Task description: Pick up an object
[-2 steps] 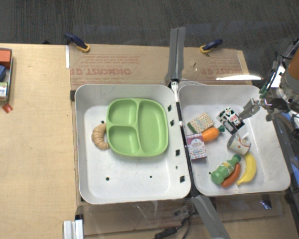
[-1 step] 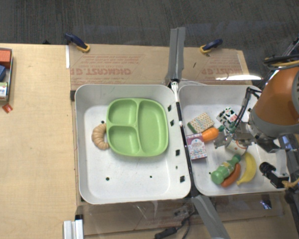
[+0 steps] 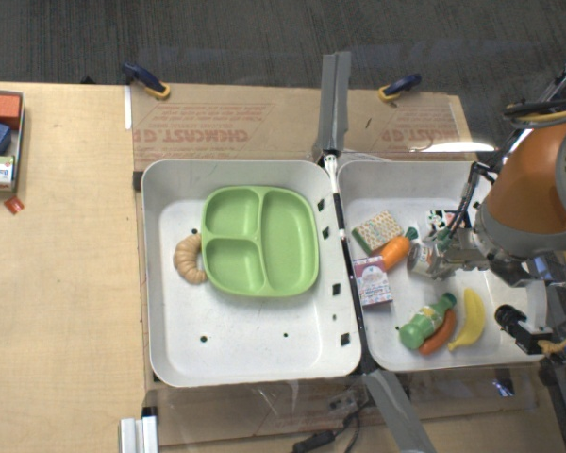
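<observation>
The right bin (image 3: 396, 352) holds several toy foods: a carrot (image 3: 393, 251), a tan waffle block (image 3: 376, 227), a pink carton (image 3: 373, 282), a green bottle (image 3: 424, 321), a red chili (image 3: 438, 332) and a banana (image 3: 469, 319). My gripper (image 3: 428, 256) sits low in this bin, just right of the carrot's thick end and close to touching it. Nothing shows between the fingers, and their spacing is hard to make out. The left bin (image 3: 170, 347) holds a green divided plate (image 3: 261, 242) with a croissant (image 3: 188, 258) against its left edge.
The arm's orange band (image 3: 538, 182) and grey body cover the right bin's far right side. A metal divider (image 3: 334, 111) runs between the bins at the back. Coloured blocks (image 3: 0, 135) lie on the bench at far left, with two clamps (image 3: 146, 80) along the cardboard's back edge.
</observation>
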Robot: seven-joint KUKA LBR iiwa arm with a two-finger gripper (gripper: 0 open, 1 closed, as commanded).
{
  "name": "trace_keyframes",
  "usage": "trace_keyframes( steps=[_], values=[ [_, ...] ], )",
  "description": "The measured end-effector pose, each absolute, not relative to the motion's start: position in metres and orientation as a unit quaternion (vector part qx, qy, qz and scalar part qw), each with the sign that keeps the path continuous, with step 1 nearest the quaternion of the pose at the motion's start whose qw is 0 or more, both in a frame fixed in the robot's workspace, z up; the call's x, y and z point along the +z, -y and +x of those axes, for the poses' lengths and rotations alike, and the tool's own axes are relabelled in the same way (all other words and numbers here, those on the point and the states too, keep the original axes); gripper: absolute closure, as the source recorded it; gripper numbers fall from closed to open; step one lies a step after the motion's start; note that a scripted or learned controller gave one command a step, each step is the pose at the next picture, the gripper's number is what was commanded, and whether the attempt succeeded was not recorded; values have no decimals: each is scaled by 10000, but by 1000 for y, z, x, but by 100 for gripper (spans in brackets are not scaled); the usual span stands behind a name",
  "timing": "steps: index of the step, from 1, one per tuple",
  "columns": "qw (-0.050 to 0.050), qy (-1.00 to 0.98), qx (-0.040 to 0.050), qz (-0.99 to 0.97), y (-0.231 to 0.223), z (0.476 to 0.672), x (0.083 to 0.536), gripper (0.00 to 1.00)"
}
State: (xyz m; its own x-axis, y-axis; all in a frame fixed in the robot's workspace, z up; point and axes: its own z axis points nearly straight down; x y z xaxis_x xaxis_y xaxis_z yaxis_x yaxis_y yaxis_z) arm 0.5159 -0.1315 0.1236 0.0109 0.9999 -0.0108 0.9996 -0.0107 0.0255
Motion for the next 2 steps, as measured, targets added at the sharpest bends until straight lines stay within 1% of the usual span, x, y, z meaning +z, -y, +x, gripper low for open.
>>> trace_keyframes(
  steps=[1, 2],
  values=[
    [127, -7034, 51, 7107, 131, 516, 124, 0],
    [46, -7038, -20, 7104, 102, 519, 93, 0]
  ],
)
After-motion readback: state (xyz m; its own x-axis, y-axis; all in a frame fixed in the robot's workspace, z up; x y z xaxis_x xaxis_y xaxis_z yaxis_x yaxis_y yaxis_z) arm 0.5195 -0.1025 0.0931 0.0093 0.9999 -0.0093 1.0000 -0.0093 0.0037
